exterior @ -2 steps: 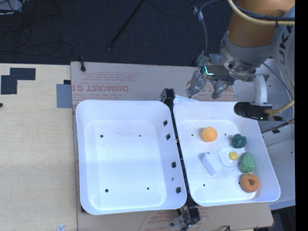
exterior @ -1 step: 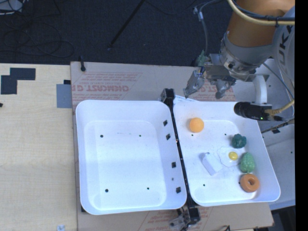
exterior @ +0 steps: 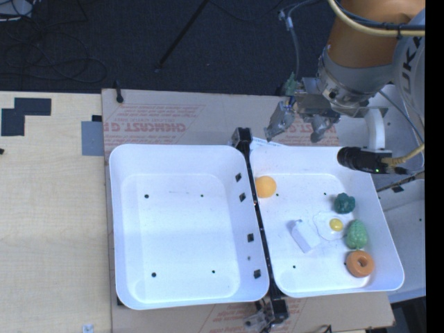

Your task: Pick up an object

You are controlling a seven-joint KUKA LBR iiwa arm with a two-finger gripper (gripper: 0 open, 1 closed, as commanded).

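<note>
My gripper [exterior: 300,129] hangs over the back rim of the right bin [exterior: 388,269], its two fingers spread open with nothing between them. In that bin lie an orange ball [exterior: 265,186] near the left wall, a white block [exterior: 301,236] in the middle, a fried egg toy [exterior: 331,225], a small dark teal piece [exterior: 344,202], a green lumpy piece [exterior: 356,234] and a brown doughnut [exterior: 360,263]. The ball lies in front of the gripper and a little to its left. All the objects rest on the bin floor, apart from the gripper.
The left bin [exterior: 125,186] stands beside the right one, with a black divider strip [exterior: 251,214] between them. A black cylinder with cables [exterior: 364,159] juts over the right bin's back right corner. Cardboard [exterior: 173,120] lies under both bins.
</note>
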